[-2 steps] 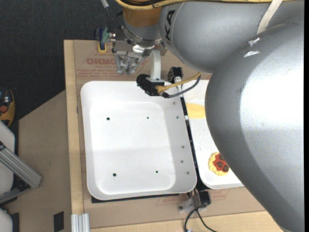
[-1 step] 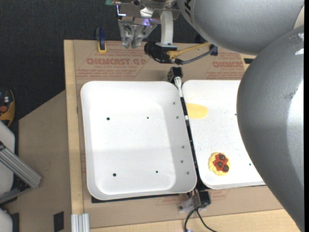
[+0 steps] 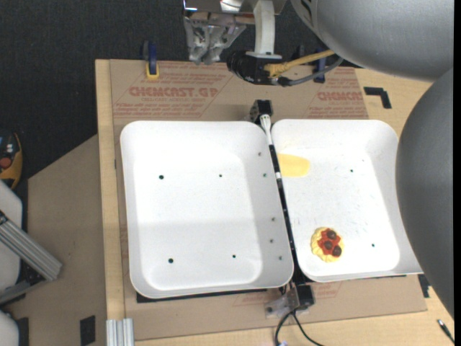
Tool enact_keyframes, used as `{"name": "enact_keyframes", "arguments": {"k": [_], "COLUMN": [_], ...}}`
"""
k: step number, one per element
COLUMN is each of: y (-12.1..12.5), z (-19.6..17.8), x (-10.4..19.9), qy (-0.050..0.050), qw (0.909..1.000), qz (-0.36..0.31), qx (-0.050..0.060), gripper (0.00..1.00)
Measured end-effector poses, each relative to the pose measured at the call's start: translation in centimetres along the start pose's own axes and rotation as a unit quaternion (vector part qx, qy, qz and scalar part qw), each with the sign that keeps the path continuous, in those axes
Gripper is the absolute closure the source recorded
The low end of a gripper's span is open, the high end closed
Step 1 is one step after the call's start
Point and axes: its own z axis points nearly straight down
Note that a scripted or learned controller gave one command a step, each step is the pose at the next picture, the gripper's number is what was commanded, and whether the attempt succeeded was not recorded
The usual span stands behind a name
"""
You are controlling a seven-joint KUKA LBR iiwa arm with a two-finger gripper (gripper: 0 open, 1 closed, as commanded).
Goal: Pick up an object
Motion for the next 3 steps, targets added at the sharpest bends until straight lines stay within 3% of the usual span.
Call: {"name": "enact_keyframes", "arguments": {"k": [1, 2, 3], "y": [0.2, 2.1, 1.7], "z": [12.3, 2.7, 14.3], "x": [-0.1, -1.1, -0.1], "qy": [-0.003, 0.0, -0.003], "qw": [0.9999, 1.0, 0.9999], "qz": [0.002, 0.002, 0.001], "qx": [0.011, -0.002, 0.011], "gripper": [1.0, 1.0, 1.0]}}
